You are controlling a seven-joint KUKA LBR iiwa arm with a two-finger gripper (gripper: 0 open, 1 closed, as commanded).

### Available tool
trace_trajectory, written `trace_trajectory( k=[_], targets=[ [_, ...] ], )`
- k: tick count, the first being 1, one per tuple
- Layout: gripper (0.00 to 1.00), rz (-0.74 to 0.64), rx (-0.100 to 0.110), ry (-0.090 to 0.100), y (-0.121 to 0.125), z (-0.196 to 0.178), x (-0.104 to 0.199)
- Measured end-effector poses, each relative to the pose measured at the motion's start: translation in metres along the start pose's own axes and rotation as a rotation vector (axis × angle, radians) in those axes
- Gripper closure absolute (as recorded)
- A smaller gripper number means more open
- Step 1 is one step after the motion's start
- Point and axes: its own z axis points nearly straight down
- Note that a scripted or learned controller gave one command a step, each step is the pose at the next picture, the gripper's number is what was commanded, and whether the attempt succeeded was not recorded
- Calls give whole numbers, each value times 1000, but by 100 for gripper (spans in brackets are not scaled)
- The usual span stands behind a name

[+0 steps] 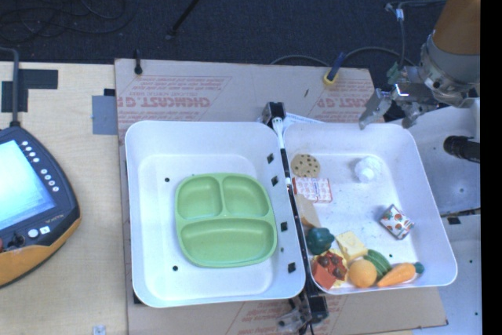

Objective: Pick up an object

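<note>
My gripper [389,115] hangs over the far right corner of the right bin [427,192], open with nothing between its fingers. Below it in that bin lie a cookie [305,165], a white round piece [366,169], a red-printed packet [313,190] and a small patterned box [397,221]. At the bin's near edge several toy foods are heaped: a dark green piece [318,239], a yellow block [351,245], a red item [329,267], an orange [361,273], a green vegetable [378,261] and a carrot [398,274].
The left bin [149,169] holds a green divided plate [225,218]. A black divider [284,192] runs between the bins. A teach pendant [31,200] lies at the far left on the bench, and cardboard [196,94] sits under both bins.
</note>
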Motion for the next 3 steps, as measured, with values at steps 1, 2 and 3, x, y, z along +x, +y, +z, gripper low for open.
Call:
trace_trajectory(
  k=[1, 2, 3],
  targets=[
    [0, 1, 6, 1, 10, -40, -59],
    [0, -2, 29, 12, -44, 110, -34],
    [0, 4, 15, 10, -163, 182, -26]
  ],
)
